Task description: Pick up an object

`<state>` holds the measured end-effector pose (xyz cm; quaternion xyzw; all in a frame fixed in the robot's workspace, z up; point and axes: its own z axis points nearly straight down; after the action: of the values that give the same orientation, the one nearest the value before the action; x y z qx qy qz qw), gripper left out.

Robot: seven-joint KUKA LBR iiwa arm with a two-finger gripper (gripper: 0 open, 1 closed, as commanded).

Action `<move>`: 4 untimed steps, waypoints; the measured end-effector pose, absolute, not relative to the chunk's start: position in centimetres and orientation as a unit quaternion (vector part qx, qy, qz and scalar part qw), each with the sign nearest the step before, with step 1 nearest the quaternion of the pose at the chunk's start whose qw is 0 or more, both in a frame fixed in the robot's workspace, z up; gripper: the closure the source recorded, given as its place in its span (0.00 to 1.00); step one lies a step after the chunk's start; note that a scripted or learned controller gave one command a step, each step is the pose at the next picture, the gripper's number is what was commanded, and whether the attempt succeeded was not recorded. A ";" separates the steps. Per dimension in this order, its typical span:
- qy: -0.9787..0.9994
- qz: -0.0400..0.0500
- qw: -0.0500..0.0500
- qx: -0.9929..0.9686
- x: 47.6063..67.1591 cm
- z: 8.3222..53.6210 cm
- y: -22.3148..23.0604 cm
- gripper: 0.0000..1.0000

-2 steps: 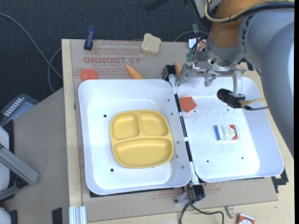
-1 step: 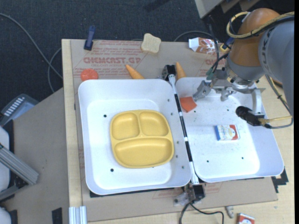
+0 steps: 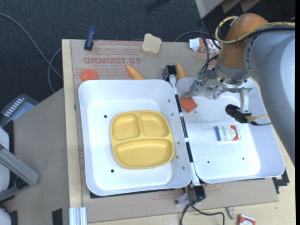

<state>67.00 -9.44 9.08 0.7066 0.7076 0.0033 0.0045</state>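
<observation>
The gripper [image 3: 194,89] hung over the right bin's [image 3: 262,168] upper left corner, just above an orange block [image 3: 189,105]; whether its jaws were apart, I could not tell. A small carton [image 3: 228,133] lay mid-bin. The left bin [image 3: 93,139] held a yellow tray [image 3: 141,138].
</observation>
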 end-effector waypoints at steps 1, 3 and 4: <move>0.708 0.005 0.007 0.706 67.1 10.2 -9.4 1.00; 0.707 0.000 0.001 0.707 65.9 16.0 -15.1 0.00; 0.707 0.001 0.002 0.707 66.7 18.5 -7.8 0.00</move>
<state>66.72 -7.75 18.55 0.7067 0.7075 0.0011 0.0018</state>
